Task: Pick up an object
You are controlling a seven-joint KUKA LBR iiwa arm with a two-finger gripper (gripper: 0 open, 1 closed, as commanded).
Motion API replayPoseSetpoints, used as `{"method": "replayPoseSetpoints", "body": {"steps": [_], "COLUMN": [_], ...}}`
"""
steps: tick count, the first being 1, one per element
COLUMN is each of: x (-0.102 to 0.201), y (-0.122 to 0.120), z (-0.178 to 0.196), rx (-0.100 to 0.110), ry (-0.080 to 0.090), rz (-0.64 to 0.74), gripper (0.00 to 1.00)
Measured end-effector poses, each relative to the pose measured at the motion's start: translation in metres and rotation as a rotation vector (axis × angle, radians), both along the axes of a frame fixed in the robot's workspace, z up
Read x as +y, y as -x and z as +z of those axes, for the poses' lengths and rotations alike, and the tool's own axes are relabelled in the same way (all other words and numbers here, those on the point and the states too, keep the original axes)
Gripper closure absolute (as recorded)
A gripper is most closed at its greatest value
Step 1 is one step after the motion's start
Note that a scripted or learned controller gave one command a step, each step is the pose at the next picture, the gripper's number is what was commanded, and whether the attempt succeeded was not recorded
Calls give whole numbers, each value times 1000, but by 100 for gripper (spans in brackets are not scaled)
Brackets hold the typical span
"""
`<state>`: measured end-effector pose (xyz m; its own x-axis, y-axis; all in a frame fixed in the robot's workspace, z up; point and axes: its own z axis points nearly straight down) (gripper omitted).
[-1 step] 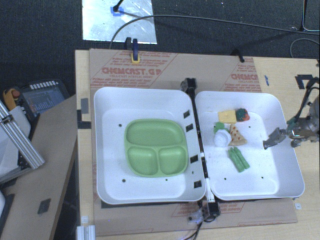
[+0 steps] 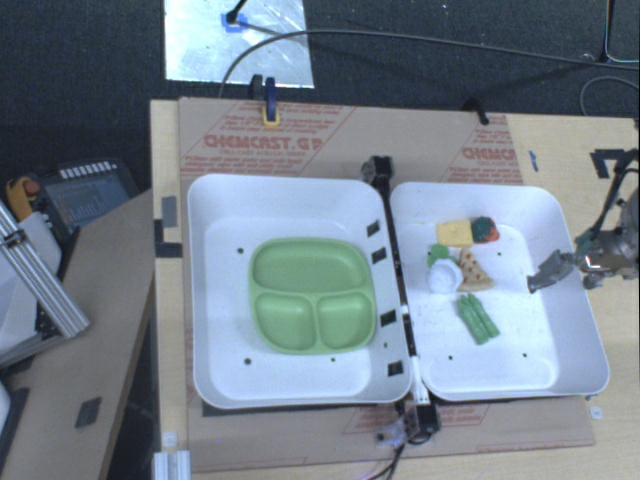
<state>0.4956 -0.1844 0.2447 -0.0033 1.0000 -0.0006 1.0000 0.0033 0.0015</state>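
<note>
Several small toy foods lie in the right bin: a yellow block, a red and green piece, a small green piece, a white round piece, a tan wedge and a green asparagus-like bundle. My gripper reaches in over the bin's right rim, low over bare floor. It stands to the right of the tan wedge, well apart from every item. Nothing shows held in it.
The left bin holds a green divided plate. A black hinge strip runs between the bins. Cables and a foil sheet lie on the dark floor behind the bench.
</note>
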Motion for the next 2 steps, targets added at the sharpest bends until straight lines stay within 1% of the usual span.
{"method": "replayPoseSetpoints", "body": {"steps": [1,2], "x": [-2,0], "y": [1,-8], "z": [-62,-109], "rx": [4,3], "ry": [-2,-1], "rz": [-2,-2], "gripper": [0,0]}}
